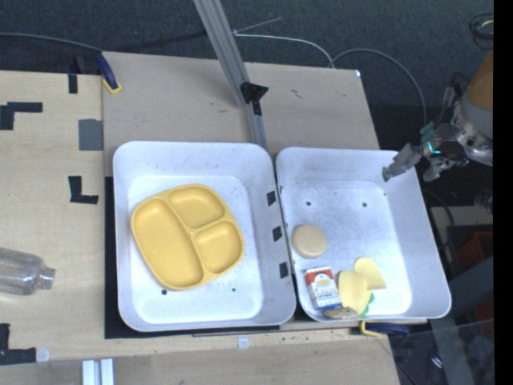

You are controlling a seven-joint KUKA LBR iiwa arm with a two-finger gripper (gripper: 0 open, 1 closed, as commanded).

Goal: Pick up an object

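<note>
- Open floor across the upper half of the right bin [401, 215].
- Cluttered near its front: round tan piece [309, 240], small carton [321, 286], yellow pieces [360, 284].
- Left bin [128, 167] largely covered by a yellow divided plate [187, 235].

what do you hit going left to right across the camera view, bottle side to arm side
clear plastic bottle → yellow divided plate in the left bin → round tan piece → small red and white carton → gripper at the right bin's far right rim
</note>
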